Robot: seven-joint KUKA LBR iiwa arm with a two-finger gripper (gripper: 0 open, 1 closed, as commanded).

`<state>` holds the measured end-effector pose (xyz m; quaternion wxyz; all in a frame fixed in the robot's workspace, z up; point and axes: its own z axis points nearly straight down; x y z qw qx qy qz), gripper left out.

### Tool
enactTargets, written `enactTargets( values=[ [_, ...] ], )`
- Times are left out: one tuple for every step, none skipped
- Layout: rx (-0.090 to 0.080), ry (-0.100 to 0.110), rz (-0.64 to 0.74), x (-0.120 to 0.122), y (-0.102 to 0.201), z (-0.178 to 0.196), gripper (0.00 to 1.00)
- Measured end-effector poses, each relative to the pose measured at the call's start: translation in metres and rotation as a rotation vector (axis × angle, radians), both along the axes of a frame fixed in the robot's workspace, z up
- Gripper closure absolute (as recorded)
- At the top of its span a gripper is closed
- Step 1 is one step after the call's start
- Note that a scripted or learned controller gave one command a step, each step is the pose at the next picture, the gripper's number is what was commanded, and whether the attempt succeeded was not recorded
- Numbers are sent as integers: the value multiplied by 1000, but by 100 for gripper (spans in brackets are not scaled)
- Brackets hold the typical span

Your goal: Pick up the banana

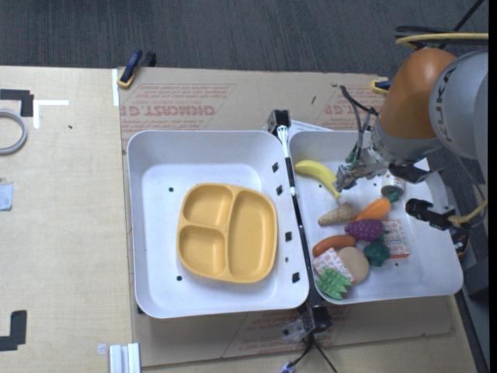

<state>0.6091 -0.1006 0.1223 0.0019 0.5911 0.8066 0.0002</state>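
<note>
Toy food point(353, 243): you see it heaped in the right bin point(435, 282), toward 6 o'clock.
Divided plate point(228, 231): yellow, centred in the left bin point(147, 208).
Banana point(316, 173): at the right bin's 10 o'clock, lying loose.
Gripper point(347, 176): just beside the banana's 3 o'clock end; you cannot tell its state.

arm point(458, 92) cut off at right edge, pincer point(347, 179) too small to read, right bin point(435, 274) far rim behind arm
</note>
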Motion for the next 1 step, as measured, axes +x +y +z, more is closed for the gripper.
enactTargets(
  values=[
    [0,0,0,0,0,0,0]
  ],
)
